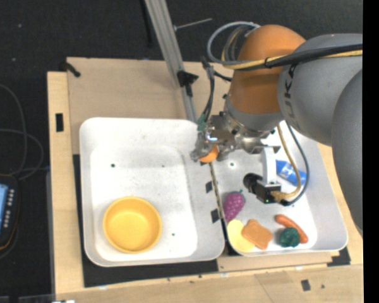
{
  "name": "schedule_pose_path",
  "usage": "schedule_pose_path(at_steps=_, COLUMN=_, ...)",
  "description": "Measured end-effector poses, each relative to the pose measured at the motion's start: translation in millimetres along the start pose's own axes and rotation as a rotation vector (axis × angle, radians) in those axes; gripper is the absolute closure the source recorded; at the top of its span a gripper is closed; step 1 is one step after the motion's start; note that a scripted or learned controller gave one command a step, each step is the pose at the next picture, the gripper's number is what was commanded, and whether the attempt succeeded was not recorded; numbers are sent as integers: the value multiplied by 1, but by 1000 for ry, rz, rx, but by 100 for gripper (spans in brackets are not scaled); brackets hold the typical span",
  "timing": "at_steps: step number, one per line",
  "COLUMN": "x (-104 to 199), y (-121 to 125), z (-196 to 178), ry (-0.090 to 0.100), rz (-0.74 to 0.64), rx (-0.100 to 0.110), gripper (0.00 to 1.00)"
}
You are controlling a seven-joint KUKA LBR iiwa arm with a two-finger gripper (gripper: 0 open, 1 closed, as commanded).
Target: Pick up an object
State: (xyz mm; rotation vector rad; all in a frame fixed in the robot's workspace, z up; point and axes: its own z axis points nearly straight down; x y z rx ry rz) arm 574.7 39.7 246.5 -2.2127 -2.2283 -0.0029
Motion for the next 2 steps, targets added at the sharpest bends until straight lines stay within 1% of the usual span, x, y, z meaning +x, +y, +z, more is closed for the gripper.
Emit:
schedule_pose_path(at_steps=1, x=50, y=-19, z=11, ry=-1, rz=0, rx=2, gripper=100)
schedule_pose_path(at_steps=2, x=47, y=-18, z=10, ry=-1, rz=6, rx=0, gripper=0)
